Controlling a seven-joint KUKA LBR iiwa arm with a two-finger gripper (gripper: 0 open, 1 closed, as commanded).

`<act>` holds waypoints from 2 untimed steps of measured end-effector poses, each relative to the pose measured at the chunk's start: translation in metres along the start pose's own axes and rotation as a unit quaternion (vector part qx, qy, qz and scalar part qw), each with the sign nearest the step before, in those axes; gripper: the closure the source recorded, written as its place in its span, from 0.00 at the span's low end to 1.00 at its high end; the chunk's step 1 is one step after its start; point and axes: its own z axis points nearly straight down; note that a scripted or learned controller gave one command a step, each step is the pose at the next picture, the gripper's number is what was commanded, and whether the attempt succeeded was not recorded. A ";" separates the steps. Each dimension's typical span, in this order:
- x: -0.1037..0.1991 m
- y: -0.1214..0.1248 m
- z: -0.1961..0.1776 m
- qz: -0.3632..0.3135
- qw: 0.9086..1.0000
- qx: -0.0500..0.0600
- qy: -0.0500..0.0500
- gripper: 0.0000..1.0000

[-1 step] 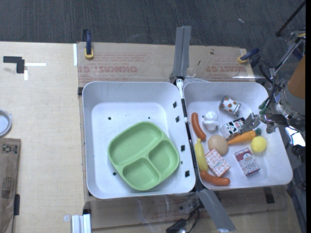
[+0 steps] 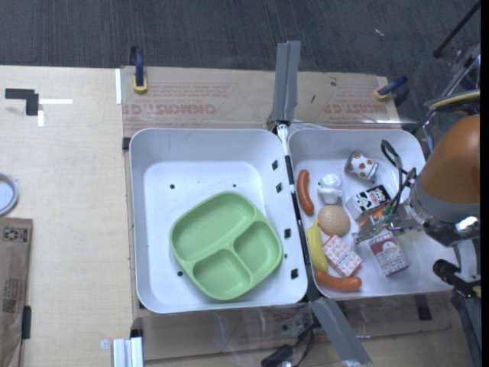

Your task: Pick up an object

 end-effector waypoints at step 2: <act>0.038 0.090 -0.001 -0.041 0.999 -0.001 -0.001 0.00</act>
